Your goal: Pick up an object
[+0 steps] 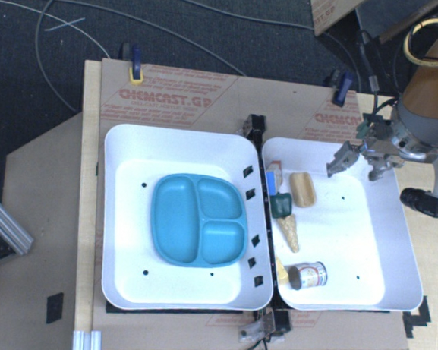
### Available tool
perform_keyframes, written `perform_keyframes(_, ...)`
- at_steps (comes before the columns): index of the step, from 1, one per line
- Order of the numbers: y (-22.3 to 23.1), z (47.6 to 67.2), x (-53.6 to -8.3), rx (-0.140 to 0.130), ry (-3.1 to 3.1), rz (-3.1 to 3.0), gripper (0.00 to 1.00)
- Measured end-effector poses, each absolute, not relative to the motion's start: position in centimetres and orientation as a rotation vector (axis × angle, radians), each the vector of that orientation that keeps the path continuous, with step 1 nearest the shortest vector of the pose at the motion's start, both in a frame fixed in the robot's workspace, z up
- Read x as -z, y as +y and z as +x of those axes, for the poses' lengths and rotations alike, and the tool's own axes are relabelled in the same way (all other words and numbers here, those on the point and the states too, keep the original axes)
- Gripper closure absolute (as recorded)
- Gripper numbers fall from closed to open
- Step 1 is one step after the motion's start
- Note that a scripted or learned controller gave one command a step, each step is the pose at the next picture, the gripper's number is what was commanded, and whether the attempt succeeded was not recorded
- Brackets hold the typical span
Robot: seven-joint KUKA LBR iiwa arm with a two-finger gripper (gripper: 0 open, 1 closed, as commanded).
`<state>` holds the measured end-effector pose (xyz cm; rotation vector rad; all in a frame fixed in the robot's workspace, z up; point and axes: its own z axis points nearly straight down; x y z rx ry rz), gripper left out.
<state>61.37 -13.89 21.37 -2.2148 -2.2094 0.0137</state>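
hand [359, 161] spread wide, holding nothing, over right bin [380, 245] far edge | bread piece [303, 188], cone [289, 231], small can [308, 276], green piece [280, 205] hug right bin's left wall; its right half bare | left bin [116, 222]: blue divided plate [199, 220] centred

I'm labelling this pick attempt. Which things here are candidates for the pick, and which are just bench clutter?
Job:
gripper, open, above the right bin
tan block
small can
dark green piece
tan wedge
blue divided plate in the left bin

Lying about:
blue clamps
loose cables
cardboard box
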Motion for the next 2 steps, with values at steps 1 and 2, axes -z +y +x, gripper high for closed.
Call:
perform_keyframes(1, -13.8, 61.7, -22.2, 0.000, -2.221, -2.220, 0.00)
perform_keyframes(2, -13.5, 61.0, -16.1, -0.006, -2.217, -2.216, 0.00)
